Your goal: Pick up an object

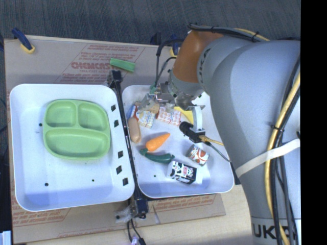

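Above right bin [217,185] clutter — gripper [159,97].

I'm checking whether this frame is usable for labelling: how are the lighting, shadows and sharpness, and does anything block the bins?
Camera view: lighting is even and soft, with faint shadows beside the carrot and the green divided plate; the white bins look bright but not blown out; the frame is slightly soft, so print on the small packets is unreadable; the grey arm hides the right bin's right side.

We note a smooth grey arm [255,101] with an orange band [190,55] above the wrist, yellow and black cables [284,121] alongside, a white strap [265,157], and dark "UK" lettering [265,232].
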`<control>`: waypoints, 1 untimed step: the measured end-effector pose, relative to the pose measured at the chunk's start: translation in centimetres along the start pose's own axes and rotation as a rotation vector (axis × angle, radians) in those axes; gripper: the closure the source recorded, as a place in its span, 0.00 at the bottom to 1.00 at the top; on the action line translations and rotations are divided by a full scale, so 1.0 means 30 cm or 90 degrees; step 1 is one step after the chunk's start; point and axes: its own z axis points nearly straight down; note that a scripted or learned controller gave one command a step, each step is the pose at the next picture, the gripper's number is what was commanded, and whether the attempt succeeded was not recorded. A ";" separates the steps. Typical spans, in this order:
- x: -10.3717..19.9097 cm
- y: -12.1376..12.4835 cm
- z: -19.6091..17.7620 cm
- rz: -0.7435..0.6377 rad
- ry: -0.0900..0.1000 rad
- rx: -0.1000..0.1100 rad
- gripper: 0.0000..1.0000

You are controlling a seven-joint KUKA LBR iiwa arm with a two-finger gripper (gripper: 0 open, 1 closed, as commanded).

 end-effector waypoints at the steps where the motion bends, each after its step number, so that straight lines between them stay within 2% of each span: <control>1: 0.001 -0.001 -0.035 -0.002 0.002 0.003 1.00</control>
